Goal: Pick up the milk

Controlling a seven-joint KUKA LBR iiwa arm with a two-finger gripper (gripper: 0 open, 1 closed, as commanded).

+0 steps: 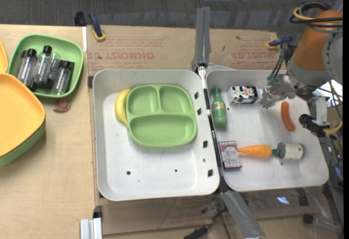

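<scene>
Our claw hovers just beside the milk carton; we cannot tell its state. Closing off-centre could shove it toward the green bottle.

Gripper hovers just right of the milk carton

A green divided tray lies in the left bin, a yellow banana beside it; the right bin holds a green bottle, carrot and sausage. Vials fill a green dish.
</scene>
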